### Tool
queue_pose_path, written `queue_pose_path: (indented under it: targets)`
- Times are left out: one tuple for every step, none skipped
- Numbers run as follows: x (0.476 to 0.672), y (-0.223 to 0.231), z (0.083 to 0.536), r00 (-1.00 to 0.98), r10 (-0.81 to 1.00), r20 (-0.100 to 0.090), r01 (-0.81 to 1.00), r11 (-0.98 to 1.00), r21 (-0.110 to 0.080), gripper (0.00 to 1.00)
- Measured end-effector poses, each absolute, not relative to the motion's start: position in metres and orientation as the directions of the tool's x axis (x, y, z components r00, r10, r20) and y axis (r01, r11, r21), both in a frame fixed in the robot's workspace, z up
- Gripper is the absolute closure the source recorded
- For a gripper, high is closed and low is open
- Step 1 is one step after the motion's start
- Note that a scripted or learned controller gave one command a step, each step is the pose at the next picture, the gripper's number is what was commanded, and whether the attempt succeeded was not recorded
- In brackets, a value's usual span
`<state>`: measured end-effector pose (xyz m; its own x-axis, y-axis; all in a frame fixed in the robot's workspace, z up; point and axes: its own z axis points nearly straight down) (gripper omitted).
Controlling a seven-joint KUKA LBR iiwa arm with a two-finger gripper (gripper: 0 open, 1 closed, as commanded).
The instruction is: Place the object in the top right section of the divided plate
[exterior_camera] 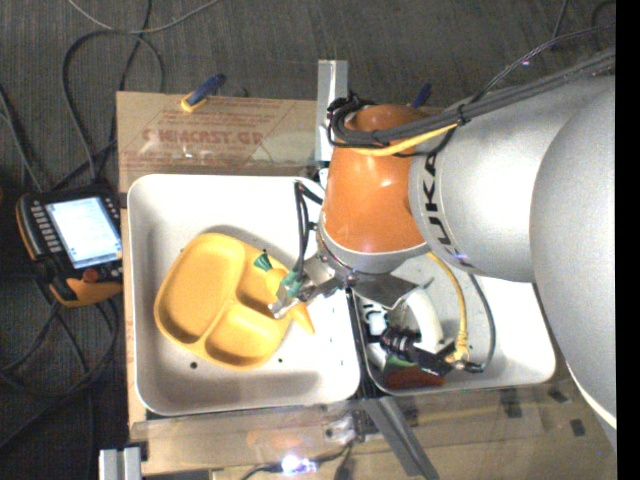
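White left bin holds a yellow divided plate.

Yellow divided plate in a white bin; small green piece at its edge. Grey arm with orange band. Brown cardboard behind.

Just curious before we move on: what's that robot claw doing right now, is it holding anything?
Gripper: at the right edge of the yellow plate, over a small orange and green object; whether it grips it cannot be told.
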<state>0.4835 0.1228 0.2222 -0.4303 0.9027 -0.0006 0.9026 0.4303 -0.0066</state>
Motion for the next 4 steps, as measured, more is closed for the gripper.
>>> queue_pose_path:
  targets:
    - [0.483, 0.115, 0.198, -0.479, 0.878, 0.0, 0.878, 0.479, -0.007, 1.0]
    - [0.485, 0.141, 0.343, -0.529, 0.849, -0.004, 0.849, 0.529, -0.003, 1.0]
    - [0.483, 0.149, 0.203, -0.613, 0.79, 0.003, 0.79, 0.613, -0.006, 1.0]
    - [0.503, 0.078, 0.188, -0.469, 0.883, 0.002, 0.883, 0.469, -0.007, 1.0]
